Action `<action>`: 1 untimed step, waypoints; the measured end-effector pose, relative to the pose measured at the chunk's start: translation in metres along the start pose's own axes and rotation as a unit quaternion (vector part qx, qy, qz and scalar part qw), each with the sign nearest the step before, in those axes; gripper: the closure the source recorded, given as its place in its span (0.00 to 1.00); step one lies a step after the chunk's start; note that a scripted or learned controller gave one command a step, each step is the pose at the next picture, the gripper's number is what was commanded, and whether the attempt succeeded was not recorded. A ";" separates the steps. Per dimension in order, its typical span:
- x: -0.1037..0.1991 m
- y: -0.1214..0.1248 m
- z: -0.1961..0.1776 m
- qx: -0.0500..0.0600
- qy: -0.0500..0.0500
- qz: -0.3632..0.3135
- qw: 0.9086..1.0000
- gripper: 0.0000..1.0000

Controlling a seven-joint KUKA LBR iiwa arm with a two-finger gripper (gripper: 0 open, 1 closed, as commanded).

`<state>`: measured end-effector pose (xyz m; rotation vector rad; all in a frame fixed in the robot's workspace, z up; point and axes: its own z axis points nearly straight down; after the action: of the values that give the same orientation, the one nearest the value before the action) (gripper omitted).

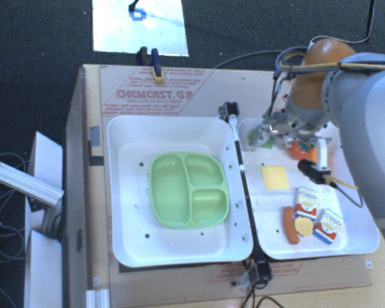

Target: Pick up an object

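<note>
1. Gripper (277,135) low over the right bin's (359,239) far left corner; finger state impossible to tell, blurred and partly masked by the arm (366,101).
2. Orange object (299,151) just beside it, partly hidden.
3. Nearer: yellow square (275,178), sausage (290,225), two small cartons (306,203).
4. Left bin (125,191) holding a green divided tray (188,190).

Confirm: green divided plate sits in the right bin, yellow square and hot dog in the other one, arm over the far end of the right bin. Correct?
Not quite. The camera view shows the green divided plate in the left bin, not the right. The yellow square and hot dog lie in the right bin, and the arm is over that bin's far end.
</note>
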<state>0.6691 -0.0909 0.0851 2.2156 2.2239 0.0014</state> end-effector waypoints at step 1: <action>-0.012 0.000 0.000 0.000 0.000 0.001 1.000 0.00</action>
<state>0.6692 -0.1033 0.0855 2.2176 2.2209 0.0017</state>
